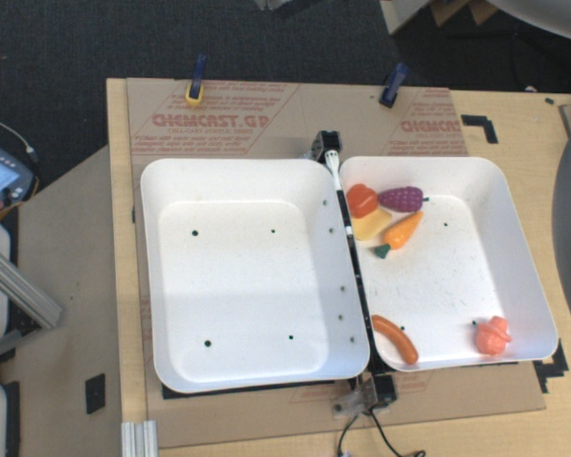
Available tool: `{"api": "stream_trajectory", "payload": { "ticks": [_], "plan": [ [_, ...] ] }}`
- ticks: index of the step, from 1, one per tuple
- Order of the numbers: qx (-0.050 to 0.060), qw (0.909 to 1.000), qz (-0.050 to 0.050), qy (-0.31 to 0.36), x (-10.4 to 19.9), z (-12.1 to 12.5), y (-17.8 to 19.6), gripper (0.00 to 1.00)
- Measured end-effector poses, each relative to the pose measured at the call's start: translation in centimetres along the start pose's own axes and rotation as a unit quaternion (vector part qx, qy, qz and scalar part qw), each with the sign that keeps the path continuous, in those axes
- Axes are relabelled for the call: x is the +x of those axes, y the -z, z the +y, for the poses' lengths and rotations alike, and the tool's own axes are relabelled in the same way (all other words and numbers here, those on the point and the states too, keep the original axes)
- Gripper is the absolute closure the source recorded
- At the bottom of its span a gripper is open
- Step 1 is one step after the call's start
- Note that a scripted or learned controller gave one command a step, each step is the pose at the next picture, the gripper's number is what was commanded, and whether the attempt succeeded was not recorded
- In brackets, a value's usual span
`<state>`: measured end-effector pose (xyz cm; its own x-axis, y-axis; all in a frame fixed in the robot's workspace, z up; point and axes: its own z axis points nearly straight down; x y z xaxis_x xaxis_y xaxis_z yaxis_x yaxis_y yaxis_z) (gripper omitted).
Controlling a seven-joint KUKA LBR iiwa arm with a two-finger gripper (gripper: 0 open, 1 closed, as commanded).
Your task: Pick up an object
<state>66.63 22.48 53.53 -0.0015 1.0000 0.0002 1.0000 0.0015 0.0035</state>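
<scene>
Hanging far up at the top edge, well apart from both bins: blurry grey jaws, too fuzzy to tell if released or clenched. Sitting side by side on the brown cardboard desk (pixel 266 112), rims touching: left shallow white plastic bin (pixel 152 255) and right shallow white plastic bin (pixel 519 227). Huddled against the right bin's near-left wall, all touching: round red-orange toy (pixel 362 200), bumpy purple toy (pixel 401 198), pale yellow toy chunk (pixel 369 224), orange toy carrot (pixel 403 230). Lying at the bottom rim: long orange toy sausage (pixel 396 339). Tucked in the bottom right corner: lumpy pink toy (pixel 493 336). Lots of bare floor between the toys.
</scene>
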Motion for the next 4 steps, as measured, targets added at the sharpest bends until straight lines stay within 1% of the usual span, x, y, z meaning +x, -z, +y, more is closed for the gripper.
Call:
{"api": "stream_trajectory", "payload": {
  "ticks": [4],
  "plan": [
    [0.0,1.0,0.0,0.0,0.0,0.0,0.0,1.0]
  ]
}}
